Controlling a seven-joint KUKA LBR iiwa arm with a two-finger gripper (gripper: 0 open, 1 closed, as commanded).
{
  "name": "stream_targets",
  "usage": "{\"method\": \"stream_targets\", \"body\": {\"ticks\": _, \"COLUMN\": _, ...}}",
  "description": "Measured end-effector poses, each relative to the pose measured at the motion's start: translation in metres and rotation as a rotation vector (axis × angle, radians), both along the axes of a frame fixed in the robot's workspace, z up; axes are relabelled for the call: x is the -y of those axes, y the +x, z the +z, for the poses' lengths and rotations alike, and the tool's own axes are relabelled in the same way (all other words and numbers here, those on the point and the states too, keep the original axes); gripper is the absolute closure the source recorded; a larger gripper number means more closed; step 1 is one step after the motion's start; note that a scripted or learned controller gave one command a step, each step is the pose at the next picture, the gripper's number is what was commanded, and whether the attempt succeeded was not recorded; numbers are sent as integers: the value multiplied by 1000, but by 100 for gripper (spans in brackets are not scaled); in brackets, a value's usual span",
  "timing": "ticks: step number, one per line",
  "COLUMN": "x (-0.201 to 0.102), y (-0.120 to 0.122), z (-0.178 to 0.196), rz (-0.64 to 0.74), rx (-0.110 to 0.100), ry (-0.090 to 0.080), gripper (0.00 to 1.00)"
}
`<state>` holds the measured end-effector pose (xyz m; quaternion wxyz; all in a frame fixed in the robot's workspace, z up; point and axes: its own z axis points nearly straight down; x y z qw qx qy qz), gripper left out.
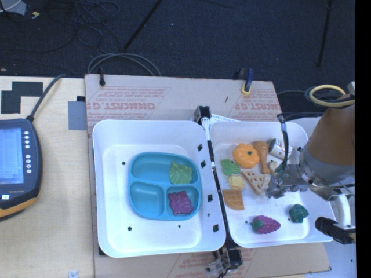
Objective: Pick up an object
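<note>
Gripper (277,190): I see it low in the right bin (301,133), among the toy foods; dark and blurred at the tip, so I cannot tell whether it is released, clenched or grasping anything

Arm (331,141): orange band above the wrist, reaching in from the right edge over the right bin's far wall

Items in the right bin, counted outward from the gripper:
- waffle-patterned wedge (255,180), just beside the gripper on its left, possibly touching it
- carrot-coloured piece (262,153), upright-looking, beyond the wedge
- orange pumpkin (246,156), touching the carrot piece's left side
- pale yellow block (236,182), left of the wedge
- green leafy piece (230,167), near the divider between bins
- brown toast slice (233,199), below the yellow block
- purple grape bunch (265,225), lying apart near the front wall
- dark teal piece (298,213), near the front right corner, well clear of the grapes

Left bin (110,213): I log a blue divided tray (145,198); green lettuce piece (181,172) in its upper right compartment, purple grape piece (181,202) in its lower right compartment

Outside the bins: teach pendant (14,164) on the bench at far left
</note>
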<state>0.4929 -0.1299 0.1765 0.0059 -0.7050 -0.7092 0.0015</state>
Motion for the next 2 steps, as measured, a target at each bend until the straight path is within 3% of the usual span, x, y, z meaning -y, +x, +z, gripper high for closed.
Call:
{"method": "stream_targets", "body": {"ticks": 1, "x": -83, "y": -16, "z": 122, "rz": 4, "rx": 19, "ry": -2, "gripper": 100}}
{"method": "stream_targets", "body": {"ticks": 2, "x": -138, "y": -12, "z": 143, "rz": 1, "rx": 10, "ry": -4, "gripper": 100}}
